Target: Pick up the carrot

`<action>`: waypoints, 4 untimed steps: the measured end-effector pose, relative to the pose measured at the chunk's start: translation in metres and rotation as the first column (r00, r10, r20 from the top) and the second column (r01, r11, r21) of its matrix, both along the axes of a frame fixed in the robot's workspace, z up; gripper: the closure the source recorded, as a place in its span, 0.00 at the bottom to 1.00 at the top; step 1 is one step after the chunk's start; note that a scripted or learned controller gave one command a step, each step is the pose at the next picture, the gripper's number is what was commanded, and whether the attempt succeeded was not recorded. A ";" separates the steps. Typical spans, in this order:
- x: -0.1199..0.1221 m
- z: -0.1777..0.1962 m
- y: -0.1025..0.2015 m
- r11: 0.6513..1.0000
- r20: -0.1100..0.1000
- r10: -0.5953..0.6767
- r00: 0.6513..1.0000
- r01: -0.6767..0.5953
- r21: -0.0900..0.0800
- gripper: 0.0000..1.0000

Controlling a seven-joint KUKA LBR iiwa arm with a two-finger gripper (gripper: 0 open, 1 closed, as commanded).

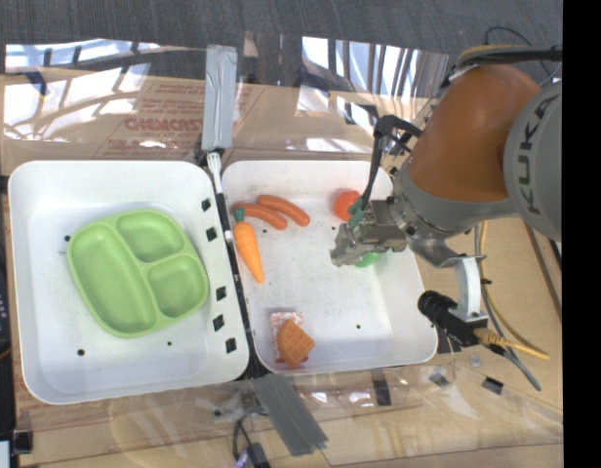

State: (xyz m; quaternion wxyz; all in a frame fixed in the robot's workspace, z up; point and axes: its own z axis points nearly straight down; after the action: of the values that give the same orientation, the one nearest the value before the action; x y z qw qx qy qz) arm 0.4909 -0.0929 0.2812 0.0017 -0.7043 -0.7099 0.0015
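Carrot (248,250) is what we find in the right bin (398,330), lying close to that bin's left wall with its green top toward the far side and its tip pointing near. Just beyond it we see two sausages (273,211) lying side by side. A wrapped waffle-like snack (292,340) sits near the bin's front edge. The pincer (355,253) hangs over the right half of the same bin, well apart from the carrot, beside a red tomato-like piece (345,203) and over something green (370,257); we cannot tell how it is set. In the left bin (47,359) we see a green divided plate (137,271).
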 end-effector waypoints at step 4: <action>0.037 -0.090 0.035 0.406 0.003 0.914 0.406 -0.914 0.003 0.00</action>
State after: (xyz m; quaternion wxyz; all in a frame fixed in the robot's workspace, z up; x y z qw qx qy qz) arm 0.5276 -0.0581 0.1912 0.0016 -0.2035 -0.9791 0.0004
